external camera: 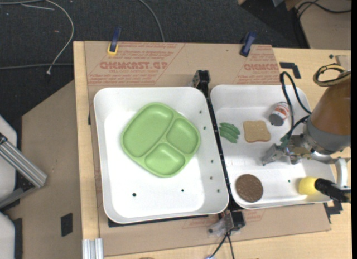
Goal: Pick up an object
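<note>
The right bin (pixel 290 97) holds several small objects. A tan toast slice (pixel 256 132) lies near its middle, with a green leafy piece (pixel 229 131) to its left. A small grey and red can (pixel 278 113) lies at the back. A round brown patty (pixel 249 187) sits at the front, and a yellow object (pixel 308 187) rests in the front right corner. My gripper (pixel 279 155) hangs low over the bin floor, just right of and in front of the toast, between it and the yellow object. Nothing is visibly held in it.
The left bin (pixel 111 191) carries a green divided plate (pixel 160 139) at its middle. The arm's grey body with its orange band (pixel 334 113) covers the right bin's right side. Black cables (pixel 290 93) loop over the bin's back right. Clamps sit at the cardboard's far edge.
</note>
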You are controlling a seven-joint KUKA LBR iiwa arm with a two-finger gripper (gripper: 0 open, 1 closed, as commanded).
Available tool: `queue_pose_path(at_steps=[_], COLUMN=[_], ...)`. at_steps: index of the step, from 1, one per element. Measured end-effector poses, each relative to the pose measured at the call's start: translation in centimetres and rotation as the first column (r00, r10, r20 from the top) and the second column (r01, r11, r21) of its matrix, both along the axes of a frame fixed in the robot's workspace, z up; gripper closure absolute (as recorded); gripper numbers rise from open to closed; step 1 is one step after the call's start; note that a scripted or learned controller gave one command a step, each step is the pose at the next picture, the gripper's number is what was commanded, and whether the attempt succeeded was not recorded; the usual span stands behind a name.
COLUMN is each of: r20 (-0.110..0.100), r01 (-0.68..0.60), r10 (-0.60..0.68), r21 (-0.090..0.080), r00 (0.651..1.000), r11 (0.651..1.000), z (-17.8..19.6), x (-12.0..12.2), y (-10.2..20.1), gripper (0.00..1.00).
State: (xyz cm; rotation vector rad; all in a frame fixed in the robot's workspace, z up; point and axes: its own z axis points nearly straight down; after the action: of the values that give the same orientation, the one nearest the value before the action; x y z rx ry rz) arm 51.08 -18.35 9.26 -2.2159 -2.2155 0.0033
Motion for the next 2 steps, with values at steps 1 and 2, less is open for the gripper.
queue_pose_path(at_steps=[1, 2], r20=[0.003, 0.006], r01=[0.0, 0.0], r10=[0.0, 0.0], r21=[-0.001, -0.002], r00=[1.0, 1.0], r11=[1.0, 1.0], z=[-0.8, 0.3], x=[0.0, 0.1], y=[0.1, 0.0], gripper=[0.0, 1.0])
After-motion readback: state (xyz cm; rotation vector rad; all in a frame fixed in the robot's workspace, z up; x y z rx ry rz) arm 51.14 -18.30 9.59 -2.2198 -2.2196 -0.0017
